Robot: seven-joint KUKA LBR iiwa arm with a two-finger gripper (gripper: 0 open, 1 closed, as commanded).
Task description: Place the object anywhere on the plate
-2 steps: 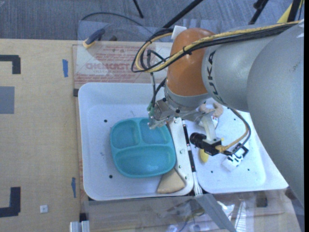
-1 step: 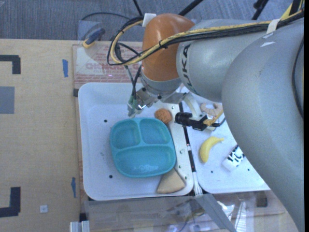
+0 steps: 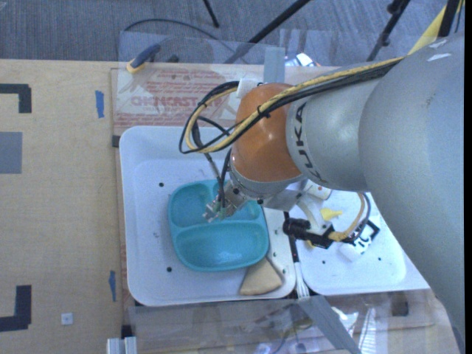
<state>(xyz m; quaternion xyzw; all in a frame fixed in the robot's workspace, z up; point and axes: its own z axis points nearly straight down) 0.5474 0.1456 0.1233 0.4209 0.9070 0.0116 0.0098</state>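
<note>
Reaching in from the right: a big grey arm (image 3: 383, 146) with an orange band, wrist bent down over the left bin (image 3: 140, 198). Beneath it, a teal divided plate (image 3: 221, 249), two compartments, long axis running roughly left to right. Hovering over the plate's upper compartment near the dividing ridge — the pincer (image 3: 216, 210), small and metallic; how far apart it stands, and whether anything is held, cannot be told at this size. Likeliest candidate for the object: a tan wedge (image 3: 262, 279) lying in the left bin just off the plate's lower right corner, down and to the right of the pincer — touching the rim or only beside it, unclear. Around the bins, a pale wooden surface (image 3: 51, 198); beyond, grey carpet (image 3: 110, 6) and tripod legs.
</note>
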